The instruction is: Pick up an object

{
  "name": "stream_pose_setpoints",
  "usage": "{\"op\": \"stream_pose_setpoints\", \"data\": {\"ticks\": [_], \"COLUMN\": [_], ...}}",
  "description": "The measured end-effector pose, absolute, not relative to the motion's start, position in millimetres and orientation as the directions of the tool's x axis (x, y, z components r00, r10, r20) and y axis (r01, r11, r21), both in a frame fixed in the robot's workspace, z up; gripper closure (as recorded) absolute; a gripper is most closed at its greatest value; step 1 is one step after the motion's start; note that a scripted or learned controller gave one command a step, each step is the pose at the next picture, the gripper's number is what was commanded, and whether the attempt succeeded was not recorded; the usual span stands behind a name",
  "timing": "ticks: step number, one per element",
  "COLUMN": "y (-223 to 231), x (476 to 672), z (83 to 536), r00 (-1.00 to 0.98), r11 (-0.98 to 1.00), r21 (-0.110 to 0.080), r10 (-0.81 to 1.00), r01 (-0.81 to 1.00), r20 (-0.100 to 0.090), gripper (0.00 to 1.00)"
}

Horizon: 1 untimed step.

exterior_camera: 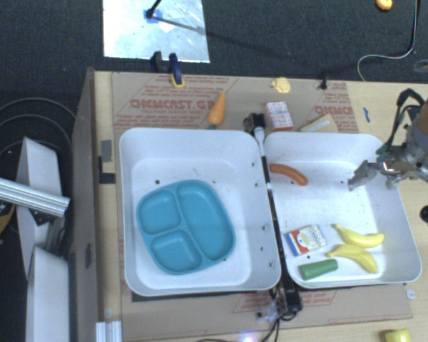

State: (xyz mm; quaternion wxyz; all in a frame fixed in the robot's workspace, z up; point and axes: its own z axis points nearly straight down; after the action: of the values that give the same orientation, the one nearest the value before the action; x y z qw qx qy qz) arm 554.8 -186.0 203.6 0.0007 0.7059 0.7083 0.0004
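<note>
The right bin (pixel 403 219) holds an orange sausage (pixel 289 173) near its back left, a small red, white and blue box (pixel 304 239), a green cylinder (pixel 319 268) at the front, and two yellow bananas (pixel 358 248) at the front right. My gripper (pixel 375 178) hovers over the bin's back right part, open, with nothing between its fingers. It is well right of the sausage and behind the bananas. The left bin (pixel 139 162) carries a blue divided plate (pixel 185 225).
Behind the bins on the cardboard lie an orange carrot (pixel 216 110), a small pink and white box (pixel 279 115) and a yellow lump (pixel 281 85). A foil sheet (pixel 155 20) and an orange ball (pixel 384 3) lie on the dark floor beyond.
</note>
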Motion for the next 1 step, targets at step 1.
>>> {"op": "stream_pose_setpoints", "data": {"ticks": [1], "y": [-200.1], "x": [482.4], "z": [138.3], "r00": [0.004], "r11": [-0.004], "r21": [-0.007], "r10": [1.0], "r01": [1.0], "r20": [0.002], "gripper": [0.0]}}
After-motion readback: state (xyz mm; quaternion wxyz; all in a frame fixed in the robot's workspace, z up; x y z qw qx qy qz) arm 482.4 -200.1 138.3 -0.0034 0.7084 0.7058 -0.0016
